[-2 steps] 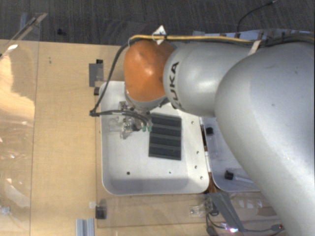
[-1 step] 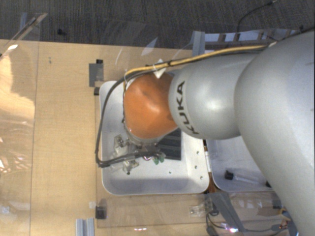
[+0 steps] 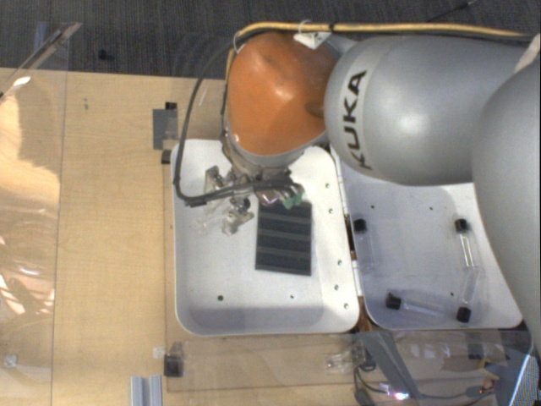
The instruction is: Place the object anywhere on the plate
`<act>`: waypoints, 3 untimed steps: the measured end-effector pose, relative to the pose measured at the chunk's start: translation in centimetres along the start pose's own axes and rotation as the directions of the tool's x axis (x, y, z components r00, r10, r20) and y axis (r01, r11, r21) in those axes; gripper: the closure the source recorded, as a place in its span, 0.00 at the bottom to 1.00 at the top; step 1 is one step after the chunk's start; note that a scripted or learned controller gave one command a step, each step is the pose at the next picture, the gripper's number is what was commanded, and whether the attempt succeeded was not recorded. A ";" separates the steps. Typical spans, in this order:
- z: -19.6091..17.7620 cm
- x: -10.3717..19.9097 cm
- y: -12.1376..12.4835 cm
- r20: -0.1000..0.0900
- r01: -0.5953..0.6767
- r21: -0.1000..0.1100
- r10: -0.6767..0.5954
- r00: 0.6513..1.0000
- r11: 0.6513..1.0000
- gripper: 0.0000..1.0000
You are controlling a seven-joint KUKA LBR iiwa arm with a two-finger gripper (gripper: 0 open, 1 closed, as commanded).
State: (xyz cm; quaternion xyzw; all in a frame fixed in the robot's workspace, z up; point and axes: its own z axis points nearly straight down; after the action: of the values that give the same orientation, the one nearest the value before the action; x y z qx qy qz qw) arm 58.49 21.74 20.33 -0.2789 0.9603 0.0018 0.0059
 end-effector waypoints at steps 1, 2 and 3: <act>2.6 -6.1 -2.9 -0.002 -0.481 0.002 0.481 0.877 0.877 1.00; -0.1 -8.2 -3.0 0.001 -0.225 0.001 0.225 0.974 0.974 1.00; -11.2 -3.6 -10.4 0.003 0.120 0.004 -0.120 0.993 0.993 1.00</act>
State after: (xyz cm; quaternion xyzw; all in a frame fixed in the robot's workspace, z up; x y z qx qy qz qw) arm 66.98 14.82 31.58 -0.3360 0.9418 0.0003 0.0082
